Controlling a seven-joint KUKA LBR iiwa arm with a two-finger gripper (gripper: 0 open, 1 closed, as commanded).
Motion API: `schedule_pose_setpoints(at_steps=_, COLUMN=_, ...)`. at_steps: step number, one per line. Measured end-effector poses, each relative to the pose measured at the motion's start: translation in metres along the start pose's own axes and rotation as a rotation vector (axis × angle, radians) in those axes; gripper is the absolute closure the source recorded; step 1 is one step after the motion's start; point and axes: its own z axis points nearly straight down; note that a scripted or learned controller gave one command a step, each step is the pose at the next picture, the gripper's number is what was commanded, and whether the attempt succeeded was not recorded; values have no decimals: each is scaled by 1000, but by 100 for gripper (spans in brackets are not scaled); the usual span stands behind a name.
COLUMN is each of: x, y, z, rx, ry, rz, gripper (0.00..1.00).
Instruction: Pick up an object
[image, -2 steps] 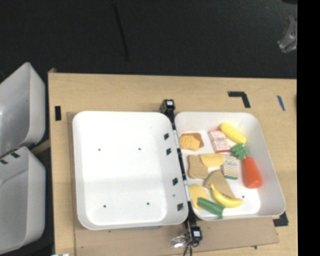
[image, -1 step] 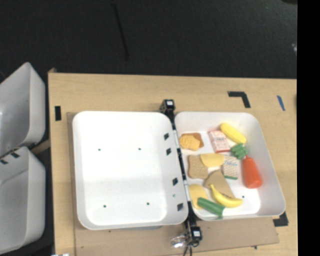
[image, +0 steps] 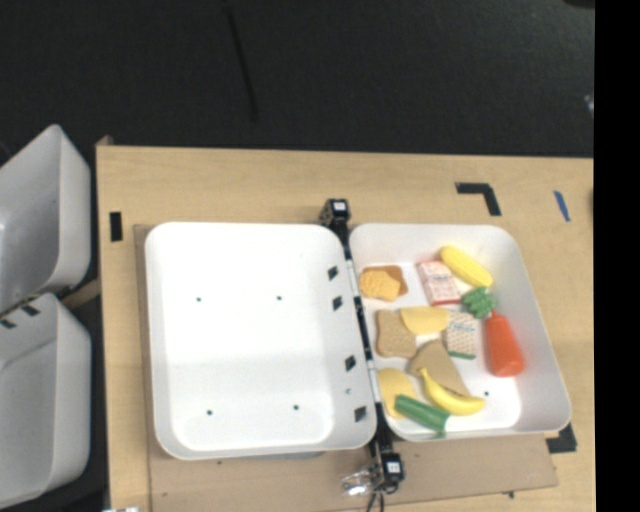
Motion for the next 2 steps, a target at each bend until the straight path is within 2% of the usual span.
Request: schedule_pose_setpoints(at_steps=2, x=1, y=18, z=0, rx=-3, ry=-2, rz=-5, gripper=100)
